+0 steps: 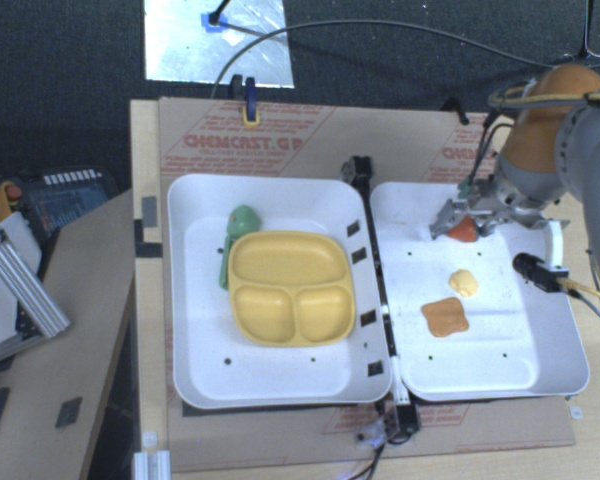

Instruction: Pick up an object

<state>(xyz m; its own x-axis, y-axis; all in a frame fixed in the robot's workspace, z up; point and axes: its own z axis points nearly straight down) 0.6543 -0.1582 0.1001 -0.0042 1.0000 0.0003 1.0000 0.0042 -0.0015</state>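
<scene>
Your grey arm with its orange band [555, 118] reaches over the far right corner of the surface, and its gripper [464, 220] sits low in the right shallow white bin [540, 368], right at a small red-orange object [464, 231] near that bin's far edge. You cannot tell from here whether the gripper is released or clenched, nor whether the red-orange piece is actually between its tips or just beside them.

The likely failure, as I judge it: the object is small and low, so the gripper could close beside or above it, nudge it along the bin floor, and lift away with nothing.

The left shallow white bin [190, 368] carries a yellow three-compartment plastic tray [288, 286], with a green rounded toy [238, 230] tucked against the tray's far left corner.

The right bin also holds a flat orange-brown square piece [445, 317] toward the middle and a small pale yellow lump [464, 283] between it and the gripper.
</scene>
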